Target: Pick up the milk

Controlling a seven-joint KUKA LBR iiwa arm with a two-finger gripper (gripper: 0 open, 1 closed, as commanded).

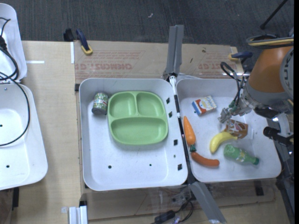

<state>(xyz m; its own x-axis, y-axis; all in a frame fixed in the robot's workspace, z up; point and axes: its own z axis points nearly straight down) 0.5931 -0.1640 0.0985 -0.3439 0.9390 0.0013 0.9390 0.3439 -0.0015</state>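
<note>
Over the right bin (266,169), the claw (230,115) hangs near the milk (204,105); I cannot tell its state. Next it must reach the milk.

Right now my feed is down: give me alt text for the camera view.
The gripper hangs low in the right bin, above a brown packet and right of the milk carton, which lies untouched. A banana, green bottle, carrot and sausage lie nearby; the left bin holds a green plate and can.
</note>
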